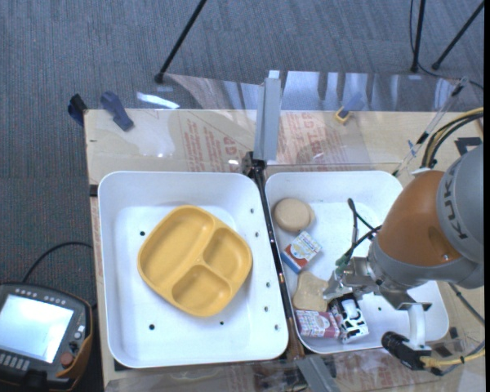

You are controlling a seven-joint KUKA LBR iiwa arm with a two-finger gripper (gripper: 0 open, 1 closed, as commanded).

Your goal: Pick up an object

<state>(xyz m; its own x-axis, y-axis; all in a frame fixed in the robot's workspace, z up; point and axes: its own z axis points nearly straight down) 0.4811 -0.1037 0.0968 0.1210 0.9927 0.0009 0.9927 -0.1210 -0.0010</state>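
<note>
Grey ribbed carpet floor (pixel 82 31), black tripod legs (pixel 184 31) at twelve and one o'clock, wooden bench (pixel 122 149) under clear plastic sheeting, black cable (pixel 41 260) at nine, lit-screen control pendant (pixel 33 329) at eight o'clock.

Tray (pixel 195 260): yellow
Bins (pixel 114 219): white
Round lid (pixel 292 215): tan
Small box (pixel 302 250): white, red and blue
Carton (pixel 314 324): red and white
Arm (pixel 429 227): grey, orange band

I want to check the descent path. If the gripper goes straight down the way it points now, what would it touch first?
Most likely the black-and-white object directly under the gripper, lying beside the red-and-white packet in the right bin. Depth is hard to judge from this slanted view.
</note>
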